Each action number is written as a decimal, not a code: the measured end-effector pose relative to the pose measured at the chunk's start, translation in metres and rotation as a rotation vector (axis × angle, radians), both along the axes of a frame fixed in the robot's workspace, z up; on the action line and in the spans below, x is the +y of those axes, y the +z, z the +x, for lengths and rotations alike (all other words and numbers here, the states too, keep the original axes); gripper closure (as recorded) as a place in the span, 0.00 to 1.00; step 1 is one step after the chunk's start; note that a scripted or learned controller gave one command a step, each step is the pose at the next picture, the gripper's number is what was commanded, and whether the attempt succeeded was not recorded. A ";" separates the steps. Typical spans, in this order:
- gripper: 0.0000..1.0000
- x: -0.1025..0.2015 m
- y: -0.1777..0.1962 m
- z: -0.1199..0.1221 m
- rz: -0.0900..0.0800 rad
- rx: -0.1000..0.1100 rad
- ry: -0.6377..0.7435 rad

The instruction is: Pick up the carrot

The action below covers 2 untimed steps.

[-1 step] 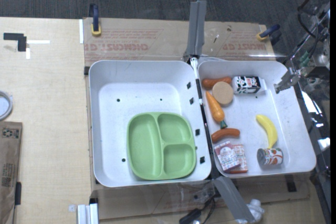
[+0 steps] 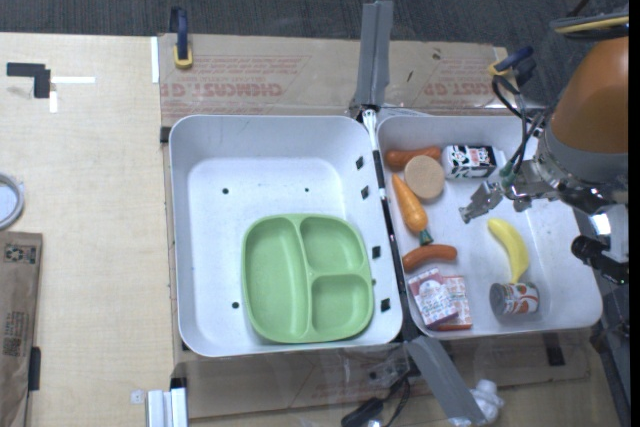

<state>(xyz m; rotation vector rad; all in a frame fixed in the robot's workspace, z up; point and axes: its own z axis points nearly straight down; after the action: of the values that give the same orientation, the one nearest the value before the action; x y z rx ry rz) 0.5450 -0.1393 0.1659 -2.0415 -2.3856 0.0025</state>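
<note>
In the left bin (image 2: 195,245) we see a green divided plate (image 2: 307,277). In the right bin (image 2: 570,315) the carrot (image 2: 410,205) lies by the left wall, between two sausages (image 2: 428,257), with a banana (image 2: 511,246), can (image 2: 514,299), milk carton (image 2: 470,159) and snack packet (image 2: 440,301) around. The pincer (image 2: 482,203) hangs over the bin's middle, fingers apart, clasping nothing.

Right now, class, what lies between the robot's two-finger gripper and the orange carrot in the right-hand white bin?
In the camera view, bare white bin floor separates the gripper from the carrot.
</note>
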 end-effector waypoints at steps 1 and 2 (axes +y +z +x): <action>0.00 0.039 -0.075 0.015 0.001 -0.001 0.188; 0.00 0.039 -0.074 0.038 -0.001 -0.004 0.172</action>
<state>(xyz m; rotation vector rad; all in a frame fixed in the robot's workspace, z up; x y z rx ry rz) 0.5831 -0.1002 0.0918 -1.8306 -2.5550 -0.0001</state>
